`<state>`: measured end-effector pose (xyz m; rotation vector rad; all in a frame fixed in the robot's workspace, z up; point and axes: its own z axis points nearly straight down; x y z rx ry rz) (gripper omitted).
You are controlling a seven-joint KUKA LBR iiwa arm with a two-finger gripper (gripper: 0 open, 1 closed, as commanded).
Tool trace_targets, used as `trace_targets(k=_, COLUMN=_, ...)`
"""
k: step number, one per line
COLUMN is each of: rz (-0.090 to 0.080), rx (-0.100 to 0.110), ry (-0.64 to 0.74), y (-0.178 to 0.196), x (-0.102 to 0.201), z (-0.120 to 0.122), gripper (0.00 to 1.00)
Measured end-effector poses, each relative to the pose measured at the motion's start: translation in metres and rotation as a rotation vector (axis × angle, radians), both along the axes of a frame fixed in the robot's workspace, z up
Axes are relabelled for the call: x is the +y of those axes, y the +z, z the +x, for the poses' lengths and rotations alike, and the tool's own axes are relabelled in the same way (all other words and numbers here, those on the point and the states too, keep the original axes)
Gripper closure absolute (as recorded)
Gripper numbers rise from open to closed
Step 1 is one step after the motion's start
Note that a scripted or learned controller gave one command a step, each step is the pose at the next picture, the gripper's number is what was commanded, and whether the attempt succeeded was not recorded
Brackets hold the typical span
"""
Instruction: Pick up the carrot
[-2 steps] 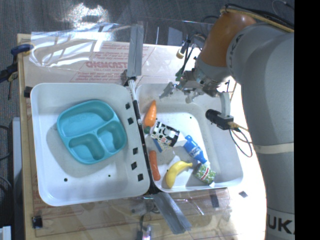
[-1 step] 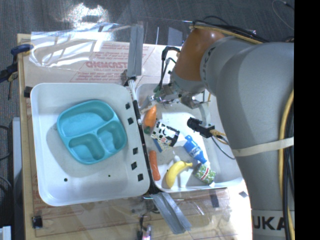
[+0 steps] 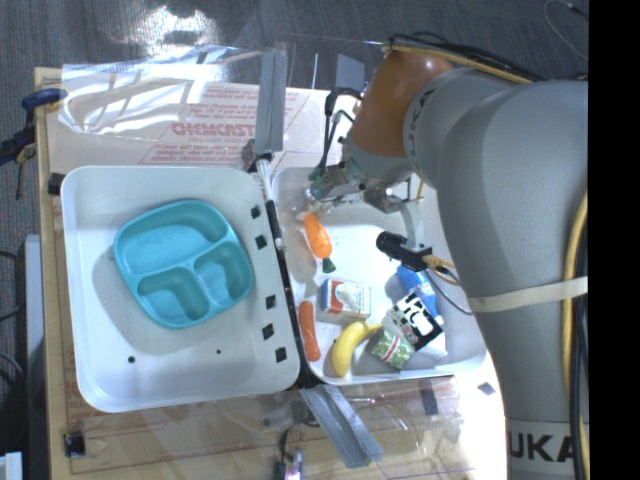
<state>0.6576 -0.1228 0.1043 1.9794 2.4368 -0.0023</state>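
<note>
Table (image 3: pixel 150 133): light brown top with red printed lettering, a clear plastic sheet (image 3: pixel 130 88) lying over its far part. Two white bins sit on it side by side, touching along a shared divider with black clips.

Left bin (image 3: pixel 85 368): holds one teal plate (image 3: pixel 183 261) with three compartments, lying flat near the bin's middle.

Right bin (image 3: pixel 455 353): holds several items.
- Carrot (image 3: pixel 318 236): orange with a green tip at its near end, lying in the far left part of the bin, close to the divider and just below the end effector.
- Carton (image 3: pixel 344 298): small white and red box, near the bin's middle, just nearer the camera than the carrot.
- Sausage (image 3: pixel 309 330): reddish-orange, long, lying along the divider wall.
- Banana (image 3: pixel 348 347): yellow, curved, at the near edge, between the sausage and a green packet.
- Green packet (image 3: pixel 390 347): beside the banana, touching a black-and-white box.
- Black-and-white box (image 3: pixel 416 320): tilted, at the near right.
- Blue bottle (image 3: pixel 412 278): dark cap, lying above the box, partly under the arm.

Arm (image 3: pixel 500 188): grey, orange band above the wrist, reaching in from the right over the right bin.

End effector (image 3: pixel 322 186): low over the bin's far left corner, just above the carrot's far end. Cannot tell how its fingers are set; contact with the carrot cannot be told.
</note>
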Motion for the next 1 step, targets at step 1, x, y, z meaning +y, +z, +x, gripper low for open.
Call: trace_targets(k=1, rz=0.001, rx=0.000, ry=0.095, y=0.0953, x=-0.0009, z=-0.0005, gripper=1.00)
